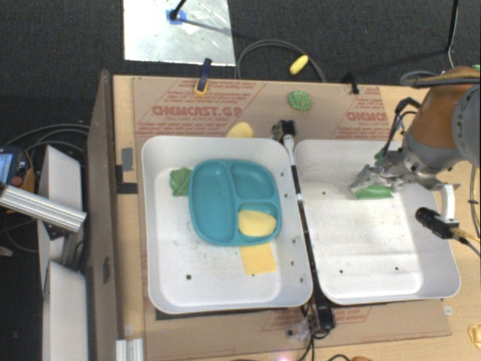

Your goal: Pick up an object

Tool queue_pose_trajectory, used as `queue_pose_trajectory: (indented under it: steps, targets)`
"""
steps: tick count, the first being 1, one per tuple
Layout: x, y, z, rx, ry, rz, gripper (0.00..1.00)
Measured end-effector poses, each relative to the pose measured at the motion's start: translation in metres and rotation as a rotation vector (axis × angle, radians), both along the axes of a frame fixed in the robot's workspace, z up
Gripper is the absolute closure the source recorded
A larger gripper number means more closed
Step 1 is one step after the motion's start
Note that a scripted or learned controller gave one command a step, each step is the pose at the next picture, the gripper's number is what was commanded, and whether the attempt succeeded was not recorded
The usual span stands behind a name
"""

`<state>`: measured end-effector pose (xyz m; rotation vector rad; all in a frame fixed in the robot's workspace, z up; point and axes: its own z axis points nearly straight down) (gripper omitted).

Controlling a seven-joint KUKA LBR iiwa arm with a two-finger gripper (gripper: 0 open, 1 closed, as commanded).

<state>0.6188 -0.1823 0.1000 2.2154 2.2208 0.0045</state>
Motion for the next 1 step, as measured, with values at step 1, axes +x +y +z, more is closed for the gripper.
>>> queue_pose_trajectory:
  steps: [1]
  targets:
    - [-0.0117, 0.0740, 0.0668, 0.003, 0.000, 0.008, 1.00]
